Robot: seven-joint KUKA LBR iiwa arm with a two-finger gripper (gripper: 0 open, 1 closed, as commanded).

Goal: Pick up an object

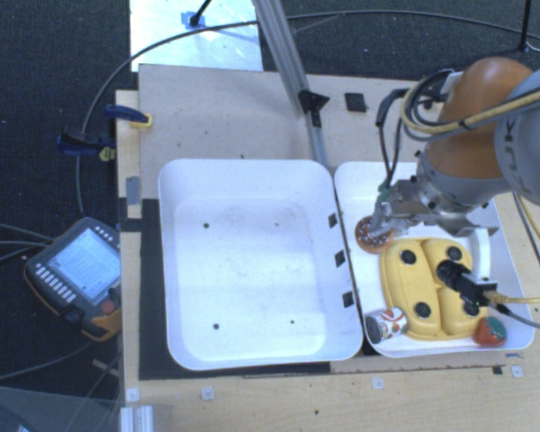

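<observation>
The gripper (384,216) hangs low in the right bin (357,192), close to that bin's left wall, and the brown round disc (371,235) lies right under its tip, near or touching it. From here I cannot tell how far the gripper is open, or whether it has hold of the disc.

The right bin is crowded. A big yellow moulded piece (412,284) with dark round spots takes up most of its floor just beside the disc. A small red-and-white can (386,324) lies on its side at the near left corner, and a red fruit-like piece (491,332) sits at the near right corner. The grey arm (481,129) with its orange band leans in over the bin's far right side.

The left bin (243,268) shows a wide white floor with a few dark specks, and its right wall meets the right bin's.

The pale tabletop (216,106) runs open behind both bins, crossed by a slanted metal pole (283,48), with a blue-and-yellow clamp (126,115) on its left edge. A handheld control pendant (76,273) lies on the dark floor to the left.
</observation>
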